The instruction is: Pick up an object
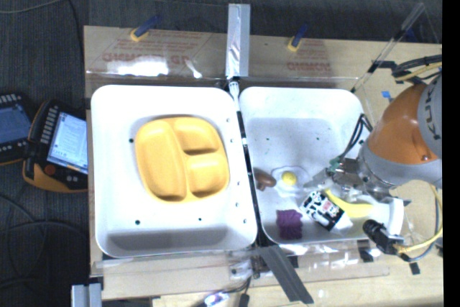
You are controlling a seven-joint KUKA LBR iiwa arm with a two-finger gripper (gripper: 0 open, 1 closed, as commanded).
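Approach step, nothing lifted: grey arm's pincer (343, 183) sits low over the lower right of the right white bin (302, 111), near a black-and-white patterned block (321, 208) and a yellow banana-shaped piece (356, 206); can't tell its opening or whether it grips anything. Purple cube (290, 223), small yellow ball (289, 177) and brown oval piece (265, 180) lie just left. Next, likely: centre on one item, close, lift; the yellow divided plastic tray (181, 157) in the left bin isn't involved.

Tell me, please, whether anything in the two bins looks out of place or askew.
Nothing looks spilled or broken. The yellow tray lies flat, turned slightly askew, in the left bin. In the right bin, the small things crowd the near corner: a purple block, a brown piece, a yellow ball and a black-and-white box, tilted.
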